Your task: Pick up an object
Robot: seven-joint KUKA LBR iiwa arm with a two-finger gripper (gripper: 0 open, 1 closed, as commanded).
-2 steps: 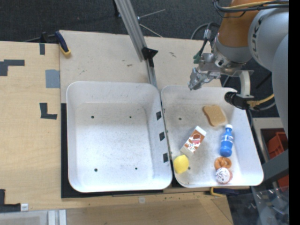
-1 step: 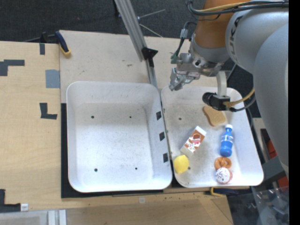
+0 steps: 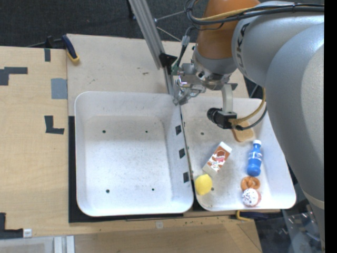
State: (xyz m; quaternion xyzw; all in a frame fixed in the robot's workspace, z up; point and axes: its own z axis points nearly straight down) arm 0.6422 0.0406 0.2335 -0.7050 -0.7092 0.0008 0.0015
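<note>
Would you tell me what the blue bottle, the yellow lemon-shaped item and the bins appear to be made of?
The blue bottle looks like glossy moulded plastic: saturated colour, white cap, slight sheen. The lemon is probably plastic or foam toy fruit, given its uniform matte yellow; I can't tell which. The left bin and right bin look like thin white plastic, with rounded moulded rims and dark scuff specks.

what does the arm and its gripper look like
The arm is bulky, with smooth rounded light grey casing. Above the wrist sits a glossy orange dome-like band, looped by thin dark cables. Below it hangs a small metallic gripper, silver and dark, with wires running into it. A black cylindrical piece sticks out beside it on a grey bracket.
</note>
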